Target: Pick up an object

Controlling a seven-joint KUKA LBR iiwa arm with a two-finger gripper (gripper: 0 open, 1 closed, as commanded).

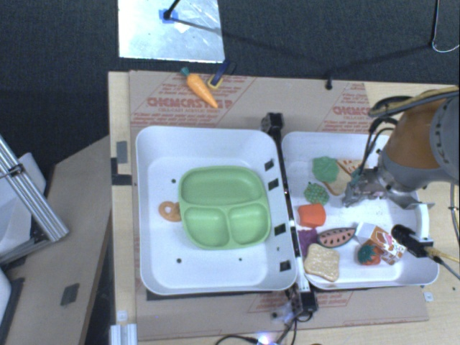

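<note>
Overhead, slanted look at two white bins side by side. Left bin (154, 192): a green divided plate (223, 205) sits near centre, three compartments, with a small tan ring (170, 210) just off its 9 o'clock edge on the bin floor. Right bin (424, 268): crowded with toy food. A green leafy piece (325, 168) lies toward 11 o'clock, a smaller broccoli-like piece (315, 192) just below it, a pale cracker-like piece (347, 167) beside the leafy one. An orange-red block (312, 215) sits at about 9 o'clock, a brown oval with pale flecks (336, 236) under it, a slice of toast (322, 262) at 7 o'clock near the divider. At 5 o'clock, a small printed carton (384, 241) touches a red-and-green fruit (369, 254). Arm enters from 3 o'clock, orange band visible; gripper (356, 190) is low over the middle of the right bin, close to the cracker-like piece and broccoli-like piece. Cannot tell how its jaws stand; nothing is seen between them. Outside the bins, at 12 o'clock on the cardboard, an orange carrot (201, 90) lies beside a blue-and-yellow item (219, 74).
</note>
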